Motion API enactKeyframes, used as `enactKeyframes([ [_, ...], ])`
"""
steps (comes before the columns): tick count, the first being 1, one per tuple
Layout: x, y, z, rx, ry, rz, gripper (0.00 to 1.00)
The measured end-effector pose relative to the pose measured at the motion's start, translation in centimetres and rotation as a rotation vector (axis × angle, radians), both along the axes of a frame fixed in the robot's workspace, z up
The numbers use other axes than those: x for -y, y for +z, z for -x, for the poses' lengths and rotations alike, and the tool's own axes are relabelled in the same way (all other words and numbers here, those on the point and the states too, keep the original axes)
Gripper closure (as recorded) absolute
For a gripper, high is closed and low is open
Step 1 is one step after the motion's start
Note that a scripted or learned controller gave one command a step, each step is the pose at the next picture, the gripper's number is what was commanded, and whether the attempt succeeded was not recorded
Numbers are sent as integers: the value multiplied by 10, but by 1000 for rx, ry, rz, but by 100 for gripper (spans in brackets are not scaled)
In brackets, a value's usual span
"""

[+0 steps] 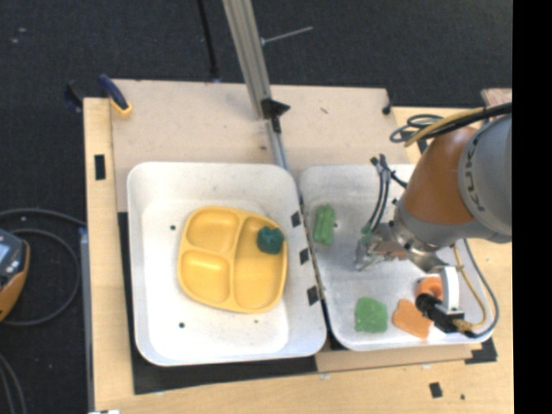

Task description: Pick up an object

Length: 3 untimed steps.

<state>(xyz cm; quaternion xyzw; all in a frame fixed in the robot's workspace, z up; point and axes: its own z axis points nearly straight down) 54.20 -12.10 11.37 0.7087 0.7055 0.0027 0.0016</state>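
The gripper (pixel 373 255) hangs low over the middle of the right bin (pixel 345 179) with nothing visible between its fingers, though whether they are spread I cannot tell, and the nearest object, a green block (pixel 372 315), lies just below it toward the bin's front edge.

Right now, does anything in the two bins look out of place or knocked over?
Nothing stands out. The yellow tray lies flat in the left bin with a dark green object resting on it. In the right bin, two green pieces and an orange piece lie apart, near the gripper.
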Motion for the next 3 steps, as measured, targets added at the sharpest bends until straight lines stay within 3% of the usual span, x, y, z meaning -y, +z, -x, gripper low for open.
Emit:
enactKeyframes([
  [3, 0, 162, -4, 2, 8, 4, 100],
])
